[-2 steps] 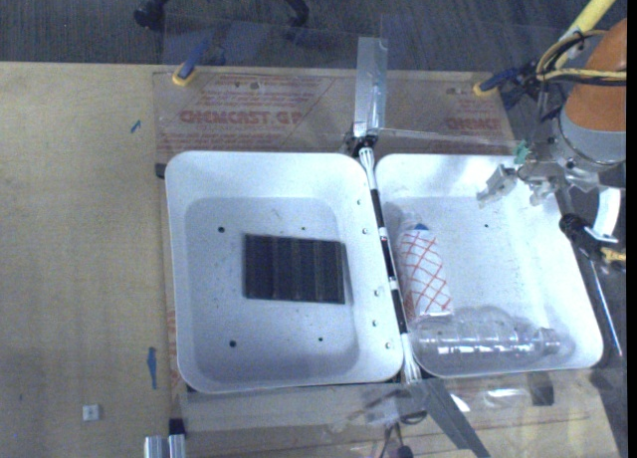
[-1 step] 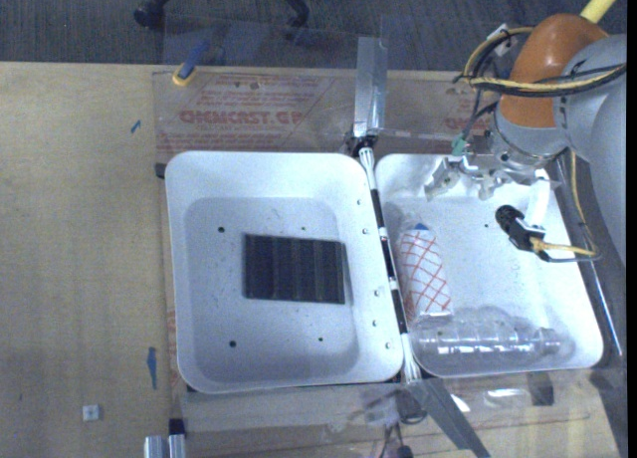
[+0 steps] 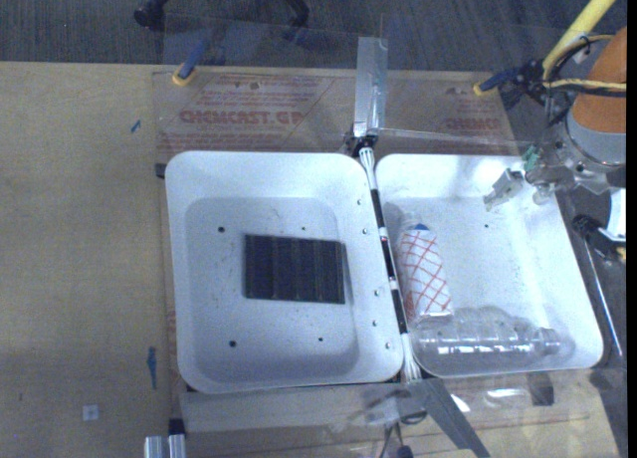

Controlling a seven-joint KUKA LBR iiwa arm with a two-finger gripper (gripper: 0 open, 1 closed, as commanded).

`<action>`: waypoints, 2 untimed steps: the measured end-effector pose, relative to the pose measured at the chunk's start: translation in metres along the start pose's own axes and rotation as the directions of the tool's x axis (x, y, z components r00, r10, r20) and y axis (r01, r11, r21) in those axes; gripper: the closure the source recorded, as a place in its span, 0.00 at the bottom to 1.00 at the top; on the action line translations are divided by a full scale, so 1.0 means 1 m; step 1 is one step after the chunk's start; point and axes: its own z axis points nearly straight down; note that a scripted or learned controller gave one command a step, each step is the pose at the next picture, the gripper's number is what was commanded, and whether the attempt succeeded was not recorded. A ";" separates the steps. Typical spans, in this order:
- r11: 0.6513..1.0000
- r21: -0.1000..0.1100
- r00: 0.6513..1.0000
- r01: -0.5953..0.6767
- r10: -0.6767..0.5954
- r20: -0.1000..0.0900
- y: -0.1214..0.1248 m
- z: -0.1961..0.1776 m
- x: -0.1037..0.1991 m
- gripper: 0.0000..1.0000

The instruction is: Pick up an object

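In the right bin, a white tube with a red grid pattern lies along the left wall. A clear plastic bottle lies on its side along the front wall, just below the tube. A dark ribbed rectangular block rests flat in the middle of the left bin. The gripper hangs over the right bin's far right corner, above the bin floor and apart from all objects. Nothing shows between its fingers.
A clear divider post stands behind the gap between the bins. Cables and a yellow hose run at the upper right by the arm. The bench top spreads to the left.
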 end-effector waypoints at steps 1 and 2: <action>0.973 0.000 0.972 0.233 -0.233 -0.002 0.011 0.046 0.083 0.00; 0.958 -0.007 0.958 0.288 -0.288 0.016 -0.035 0.028 0.115 0.00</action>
